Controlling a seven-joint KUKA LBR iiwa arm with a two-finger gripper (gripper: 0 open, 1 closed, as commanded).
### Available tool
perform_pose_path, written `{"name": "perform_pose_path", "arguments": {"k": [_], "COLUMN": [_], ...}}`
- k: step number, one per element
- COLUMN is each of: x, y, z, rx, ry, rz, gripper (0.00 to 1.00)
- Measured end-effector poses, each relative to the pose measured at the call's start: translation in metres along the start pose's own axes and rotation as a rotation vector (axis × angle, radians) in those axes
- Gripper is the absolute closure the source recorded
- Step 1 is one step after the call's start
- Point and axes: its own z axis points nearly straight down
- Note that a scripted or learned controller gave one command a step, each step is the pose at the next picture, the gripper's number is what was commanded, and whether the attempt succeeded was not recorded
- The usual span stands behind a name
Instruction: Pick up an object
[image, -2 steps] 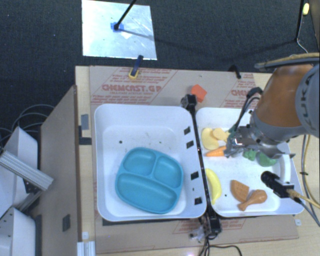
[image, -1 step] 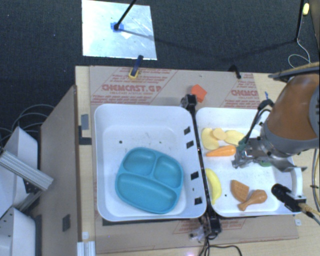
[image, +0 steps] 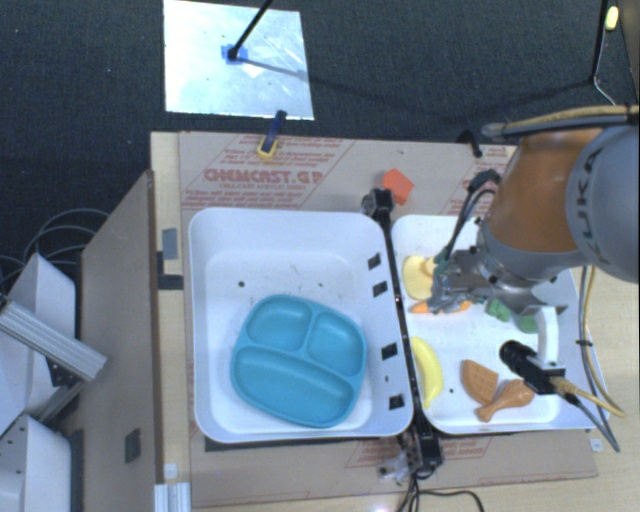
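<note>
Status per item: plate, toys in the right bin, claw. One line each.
blue plate: flat, right way up, in left bin
banana: lying along right bin's left wall
drumstick: lying flat near front rim
orange wedge: lying flat beside drumstick
yellow toy: lying next to claw
green piece: lying partly under the wrist
claw: low in right bin, grip not discernible
</note>
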Motion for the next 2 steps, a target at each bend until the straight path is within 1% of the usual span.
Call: {"name": "perform_pose_path", "arguments": {"k": [1, 2], "x": [-0.038, 0.02], "y": [-0.012, -0.027], "z": [-0.014, -0.049], "rx": [0.001, -0.001], "ry": [-0.003, 0.001], "rz": [0.011, 0.0], "gripper": [1.0, 1.0]}}
